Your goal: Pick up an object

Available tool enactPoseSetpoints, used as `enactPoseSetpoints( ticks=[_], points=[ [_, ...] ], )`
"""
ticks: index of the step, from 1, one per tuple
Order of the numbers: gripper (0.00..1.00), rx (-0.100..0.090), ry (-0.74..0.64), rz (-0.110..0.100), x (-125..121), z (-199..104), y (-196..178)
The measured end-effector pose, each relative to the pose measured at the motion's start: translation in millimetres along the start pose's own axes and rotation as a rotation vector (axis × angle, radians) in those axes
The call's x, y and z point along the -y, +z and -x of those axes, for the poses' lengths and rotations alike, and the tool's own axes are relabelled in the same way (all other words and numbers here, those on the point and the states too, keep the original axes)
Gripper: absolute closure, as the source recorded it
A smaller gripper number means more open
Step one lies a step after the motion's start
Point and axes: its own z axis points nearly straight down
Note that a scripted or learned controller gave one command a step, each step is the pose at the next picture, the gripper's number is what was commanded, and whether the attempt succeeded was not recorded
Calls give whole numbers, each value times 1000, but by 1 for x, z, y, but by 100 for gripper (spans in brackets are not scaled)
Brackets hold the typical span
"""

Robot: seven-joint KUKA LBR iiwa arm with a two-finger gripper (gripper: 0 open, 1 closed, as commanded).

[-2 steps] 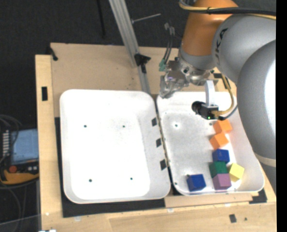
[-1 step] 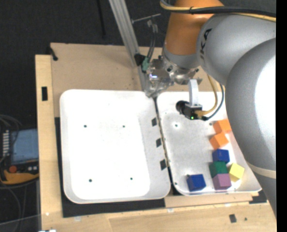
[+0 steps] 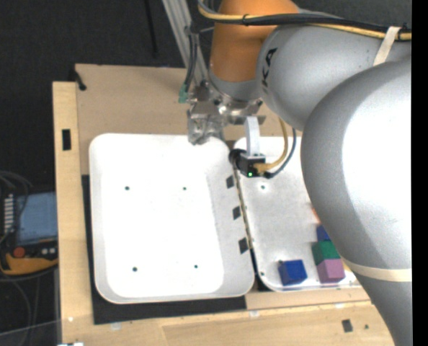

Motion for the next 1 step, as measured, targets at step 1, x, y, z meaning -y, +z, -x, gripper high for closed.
enactPoseSetpoints(
  ticks=[1],
  points=[
    [0, 1, 4, -1, 0, 4, 0]
  ],
)
